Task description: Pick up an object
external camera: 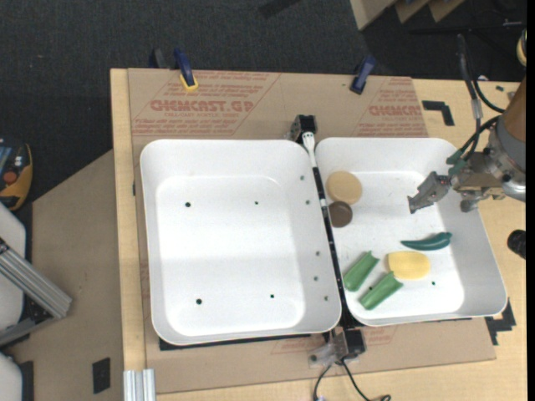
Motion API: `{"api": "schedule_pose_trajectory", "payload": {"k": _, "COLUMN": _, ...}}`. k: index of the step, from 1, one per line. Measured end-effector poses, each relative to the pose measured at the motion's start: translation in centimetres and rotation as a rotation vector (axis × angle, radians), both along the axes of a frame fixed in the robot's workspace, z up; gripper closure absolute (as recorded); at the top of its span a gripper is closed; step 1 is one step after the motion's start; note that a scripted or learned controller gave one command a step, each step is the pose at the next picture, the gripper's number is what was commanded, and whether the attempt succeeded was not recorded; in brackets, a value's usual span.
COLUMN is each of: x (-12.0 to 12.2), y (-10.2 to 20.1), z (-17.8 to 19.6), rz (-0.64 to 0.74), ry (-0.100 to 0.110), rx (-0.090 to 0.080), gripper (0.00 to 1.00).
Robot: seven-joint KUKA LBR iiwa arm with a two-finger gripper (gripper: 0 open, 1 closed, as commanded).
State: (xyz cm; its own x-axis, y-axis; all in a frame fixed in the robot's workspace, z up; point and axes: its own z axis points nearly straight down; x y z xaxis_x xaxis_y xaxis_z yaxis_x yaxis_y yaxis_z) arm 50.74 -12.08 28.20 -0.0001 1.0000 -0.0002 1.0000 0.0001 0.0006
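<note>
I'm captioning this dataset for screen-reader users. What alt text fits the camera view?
A grey robot arm's gripper hovers over the right white bin, which holds a tan disc, a brown disc, two green blocks, a yellow piece and a dark green curved piece. The left white bin sits alongside.

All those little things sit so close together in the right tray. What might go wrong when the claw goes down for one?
Likely risks: the two green blocks lie right against the yellow piece, so the gripper may nudge or catch a neighbour. The tan disc and brown piece sit by the right bin's inner wall, where a finger might strike it.
</note>
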Motion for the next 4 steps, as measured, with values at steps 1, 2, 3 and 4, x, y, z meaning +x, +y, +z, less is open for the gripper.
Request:
{"api": "schedule_pose_trajectory", "payload": {"k": 1, "x": 0.2, "y": 9.3, "z": 5.7, "rz": 0.011, "ry": -0.007, "rx": 0.002, "gripper": 0.00}}
{"api": "schedule_pose_trajectory", "payload": {"k": 2, "x": -2.3, "y": 3.0, "z": 3.4, "rz": -0.006, "ry": 0.005, "rx": -0.001, "gripper": 0.00}}
{"api": "schedule_pose_trajectory", "payload": {"k": 3, "x": -2.1, "y": 3.4, "z": 4.5, "rz": 0.000, "ry": -0.002, "rx": 0.000, "gripper": 1.00}}
{"api": "schedule_pose_trajectory", "payload": {"k": 4, "x": -2.0, "y": 3.4, "z": 5.6, "rz": 0.001, "ry": -0.004, "rx": -0.001, "gripper": 1.00}}
